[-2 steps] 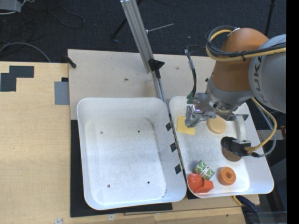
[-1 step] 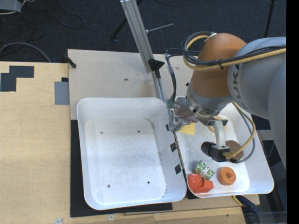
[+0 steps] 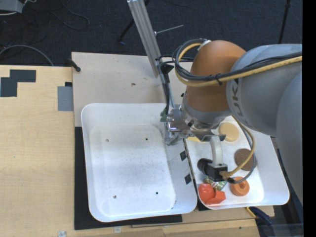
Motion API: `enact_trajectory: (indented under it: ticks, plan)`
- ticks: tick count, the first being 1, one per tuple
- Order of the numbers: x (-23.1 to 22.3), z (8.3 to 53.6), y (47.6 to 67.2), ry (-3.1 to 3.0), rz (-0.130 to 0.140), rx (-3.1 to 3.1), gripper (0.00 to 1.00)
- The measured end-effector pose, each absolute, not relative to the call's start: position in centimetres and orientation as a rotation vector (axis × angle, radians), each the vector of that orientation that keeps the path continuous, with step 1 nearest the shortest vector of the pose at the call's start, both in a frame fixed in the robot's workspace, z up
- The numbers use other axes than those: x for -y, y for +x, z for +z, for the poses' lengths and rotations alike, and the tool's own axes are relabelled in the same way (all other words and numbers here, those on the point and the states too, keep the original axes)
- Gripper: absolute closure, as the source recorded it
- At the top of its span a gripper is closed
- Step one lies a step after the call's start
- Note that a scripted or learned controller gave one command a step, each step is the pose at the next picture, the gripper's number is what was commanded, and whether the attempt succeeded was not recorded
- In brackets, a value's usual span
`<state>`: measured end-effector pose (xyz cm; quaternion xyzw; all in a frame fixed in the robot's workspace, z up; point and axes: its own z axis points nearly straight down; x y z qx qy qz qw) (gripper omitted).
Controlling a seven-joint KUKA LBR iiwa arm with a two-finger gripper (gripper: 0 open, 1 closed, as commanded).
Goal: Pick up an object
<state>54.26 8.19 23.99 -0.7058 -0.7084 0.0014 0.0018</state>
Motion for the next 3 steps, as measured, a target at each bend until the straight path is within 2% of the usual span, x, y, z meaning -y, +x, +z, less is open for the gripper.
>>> enact_trajectory:
  ticks: [1,2,3]
  plan:
    - [-8.9,24.0,54.6,-2.218,0.004,2.221,1.00]
    - [-8.7,22.0,54.4,-2.218,0.009,2.219,1.00]
    - [-8.6,22.1,54.4,-2.222,0.005,2.216,0.00]
